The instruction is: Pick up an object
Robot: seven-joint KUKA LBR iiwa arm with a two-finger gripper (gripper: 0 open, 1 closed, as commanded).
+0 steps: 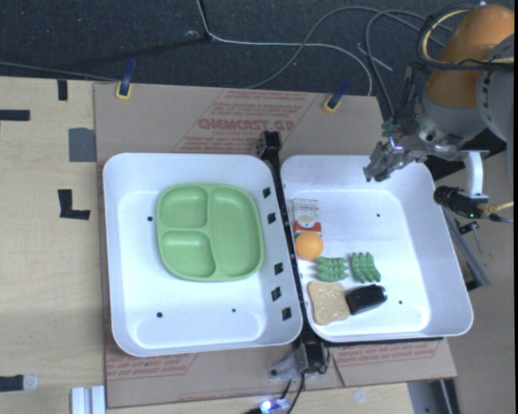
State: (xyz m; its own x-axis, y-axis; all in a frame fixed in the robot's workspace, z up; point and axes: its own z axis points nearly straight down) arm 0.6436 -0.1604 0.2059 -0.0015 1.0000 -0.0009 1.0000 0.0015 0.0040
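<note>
The right bin (397,222) holds a small white and red packet (306,215), an orange ball (308,246), two green leafy pieces (331,269) (364,267), a tan slice of bread (327,301) and a black block (365,298). These lie along the bin's left and lower part. My gripper (382,164) hangs over the bin's upper right corner, well away from all of them. Nothing shows between its fingers.
The left bin (129,231) holds a green divided plate (211,232). A black clip strip (280,231) runs between the bins. Cables (328,41) trail over the dark cloth behind the bench. The arm's orange band (475,37) stands at the upper right.
</note>
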